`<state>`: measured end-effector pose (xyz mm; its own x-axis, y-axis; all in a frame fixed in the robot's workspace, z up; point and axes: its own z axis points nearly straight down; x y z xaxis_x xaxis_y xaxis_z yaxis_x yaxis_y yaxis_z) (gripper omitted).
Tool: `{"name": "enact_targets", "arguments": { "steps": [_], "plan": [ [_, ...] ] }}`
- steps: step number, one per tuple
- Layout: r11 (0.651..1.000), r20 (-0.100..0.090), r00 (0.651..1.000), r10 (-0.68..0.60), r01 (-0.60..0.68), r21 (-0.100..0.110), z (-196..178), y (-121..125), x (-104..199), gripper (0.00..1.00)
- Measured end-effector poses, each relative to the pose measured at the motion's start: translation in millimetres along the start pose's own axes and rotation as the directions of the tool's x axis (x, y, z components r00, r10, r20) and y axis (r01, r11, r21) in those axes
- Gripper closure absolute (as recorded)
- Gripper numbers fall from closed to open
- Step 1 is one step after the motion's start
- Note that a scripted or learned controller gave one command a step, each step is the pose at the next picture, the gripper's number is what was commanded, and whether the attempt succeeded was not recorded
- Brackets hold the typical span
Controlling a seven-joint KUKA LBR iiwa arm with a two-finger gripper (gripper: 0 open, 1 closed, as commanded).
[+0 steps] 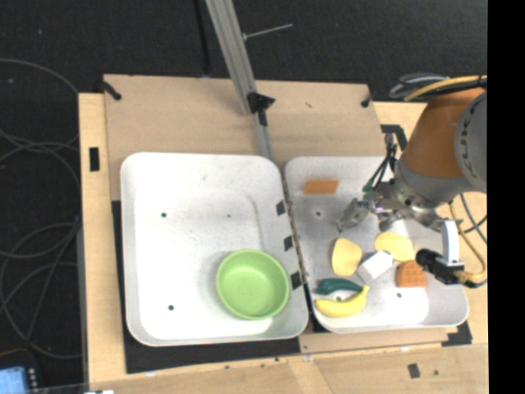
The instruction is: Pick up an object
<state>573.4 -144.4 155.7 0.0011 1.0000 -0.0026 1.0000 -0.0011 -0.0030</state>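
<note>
Gripper [361, 213] hangs over the right bin's [328, 171] middle, fingers spread wide, nothing between them; green bowl [253, 283] near the left bin's [164, 179] front edge.

Both bins [205, 171] are showing white, faintly speckled surfaces on a tan worktop [180, 113]. Far left of the end effector [361, 212], a bowl [253, 283] is showing light green. Just below it, two pieces [346, 256] are showing pale yellow, a block [376, 265] white, and a banana [342, 304] yellow. Up-left, a flat piece [321, 187] is showing orange.

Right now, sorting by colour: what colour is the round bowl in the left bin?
Light green bowl, camera view.
</note>
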Motion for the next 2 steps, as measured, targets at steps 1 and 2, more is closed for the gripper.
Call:
{"name": "enact_targets", "arguments": {
  "steps": [1, 2],
  "plan": [
    [1.000, -0.001, 1.000, 0.000, 0.000, -0.001, 50.8, -0.5, -1.3, 0.00],
    [1.000, -0.003, 1.000, 0.005, -0.005, -0.007, 38.7, 1.3, -1.6, 1.00]
  ]
}}
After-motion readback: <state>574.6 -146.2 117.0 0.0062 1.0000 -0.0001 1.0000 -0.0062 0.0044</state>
